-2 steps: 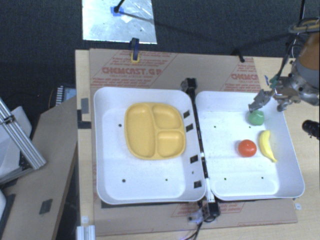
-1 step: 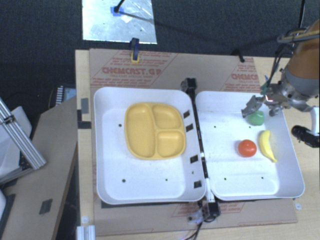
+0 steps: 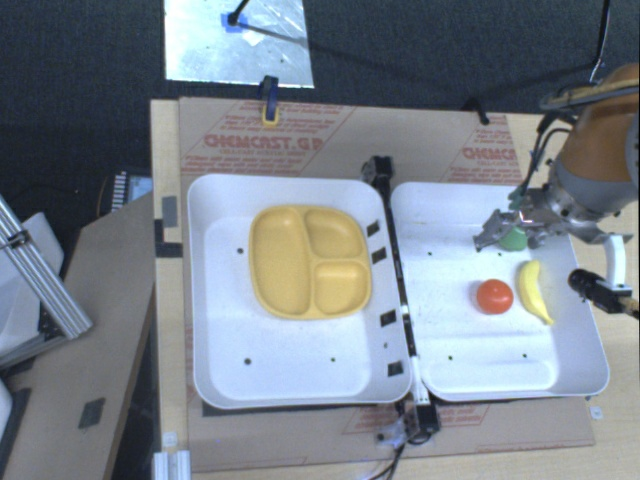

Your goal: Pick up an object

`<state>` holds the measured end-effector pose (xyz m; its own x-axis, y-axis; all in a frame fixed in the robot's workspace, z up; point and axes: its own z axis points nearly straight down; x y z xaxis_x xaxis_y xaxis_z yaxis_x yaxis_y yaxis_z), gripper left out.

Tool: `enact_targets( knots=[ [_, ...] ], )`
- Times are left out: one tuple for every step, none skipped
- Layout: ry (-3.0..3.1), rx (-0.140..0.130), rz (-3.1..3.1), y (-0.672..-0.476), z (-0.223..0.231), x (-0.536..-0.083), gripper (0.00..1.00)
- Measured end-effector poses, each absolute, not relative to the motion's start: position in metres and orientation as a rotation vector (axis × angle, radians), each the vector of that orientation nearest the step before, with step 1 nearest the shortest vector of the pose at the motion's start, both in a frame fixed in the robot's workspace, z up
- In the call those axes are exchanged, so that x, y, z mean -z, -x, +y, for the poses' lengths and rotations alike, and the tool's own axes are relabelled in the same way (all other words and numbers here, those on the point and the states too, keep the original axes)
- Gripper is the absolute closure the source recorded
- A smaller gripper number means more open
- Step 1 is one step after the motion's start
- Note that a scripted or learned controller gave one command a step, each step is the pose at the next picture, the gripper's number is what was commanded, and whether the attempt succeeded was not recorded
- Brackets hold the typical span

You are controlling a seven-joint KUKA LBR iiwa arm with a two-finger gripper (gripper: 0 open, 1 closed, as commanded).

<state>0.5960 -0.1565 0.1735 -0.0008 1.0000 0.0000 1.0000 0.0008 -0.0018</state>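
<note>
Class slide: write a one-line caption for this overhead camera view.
Robot claw over a green object in the right bin, near a tomato and banana.

two bins (image 3: 300, 196), one plate (image 3: 308, 260), three fruits (image 3: 494, 296)

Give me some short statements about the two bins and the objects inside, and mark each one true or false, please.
1. The yellow divided plate lies in the left bin. True.
2. The banana is in the left bin. False: it lies in the right bin.
3. The red ball lies left of the banana. True.
4. The gripper hovers over the plate. False: it is over the right bin, at a green object.
</note>
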Motion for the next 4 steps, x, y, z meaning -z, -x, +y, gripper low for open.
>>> enact_targets(
  knots=[
    [2.220, -0.002, -2.221, -0.599, -0.157, -0.131, 0.00],
    [2.224, 0.003, -2.225, -0.601, -0.158, -0.145, 1.00],
    [2.227, 0.005, -2.225, -0.598, -0.166, -0.194, 1.00],
    [2.224, 0.007, -2.231, -0.603, -0.174, -0.256, 1.00]
  ],
)
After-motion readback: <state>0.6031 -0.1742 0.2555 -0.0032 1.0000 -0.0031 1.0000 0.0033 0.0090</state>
